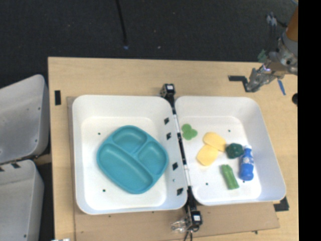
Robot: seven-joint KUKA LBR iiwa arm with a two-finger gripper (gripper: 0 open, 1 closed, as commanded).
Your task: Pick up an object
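The 6 small pickable pieces, among them a blue plastic bottle [246, 165] and 2 yellow pieces [210, 148], cluster loosely in the right white bin [261, 115], well below and left of the gripper [257, 78]. It hangs over bare bench, apparently parked before descending; whether it is open I cannot tell.
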